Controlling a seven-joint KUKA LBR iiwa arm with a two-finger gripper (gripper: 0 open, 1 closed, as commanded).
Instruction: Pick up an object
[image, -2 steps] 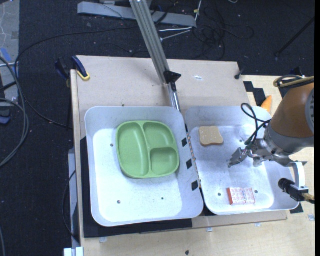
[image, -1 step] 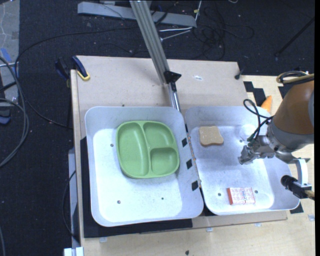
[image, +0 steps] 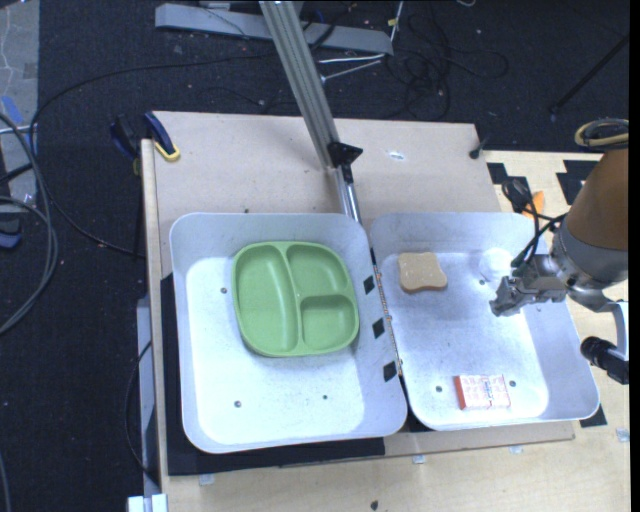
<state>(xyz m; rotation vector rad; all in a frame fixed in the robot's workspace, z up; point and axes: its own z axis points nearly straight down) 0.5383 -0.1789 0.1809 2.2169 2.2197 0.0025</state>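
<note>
The claw hangs low over the right bin, near its far right side — from here I can't tell how it's set, and nothing shows in its grip. A slice of bread lies toward the bin's far left corner, well apart from the claw. A small red-and-white packet rests near the front edge. The left bin carries a green divided plate.
</note>
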